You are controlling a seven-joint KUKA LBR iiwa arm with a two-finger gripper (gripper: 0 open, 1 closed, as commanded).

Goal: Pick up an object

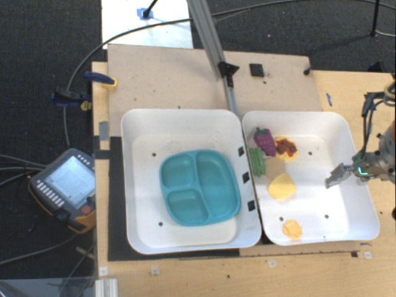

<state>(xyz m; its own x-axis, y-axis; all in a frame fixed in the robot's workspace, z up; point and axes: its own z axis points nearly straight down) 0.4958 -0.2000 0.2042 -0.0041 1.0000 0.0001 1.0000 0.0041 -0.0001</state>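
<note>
lying left of end effector (337, 176), apart: yellow object (281, 187).

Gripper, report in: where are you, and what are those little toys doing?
Gripper low over right bin, nothing between its fingers. Toys untouched: purple grapes, green piece, yellow lump, orange piece. Path to yellow lump open.

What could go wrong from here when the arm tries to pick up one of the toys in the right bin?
1. The purple grapes, green toy and red-and-yellow toy lie packed together, so the gripper may nudge or grab a neighbour.
2. The green toy lies against the right bin's wall, leaving little room beside it.
3. The small orange toy looks rounded and may slip away.
</note>
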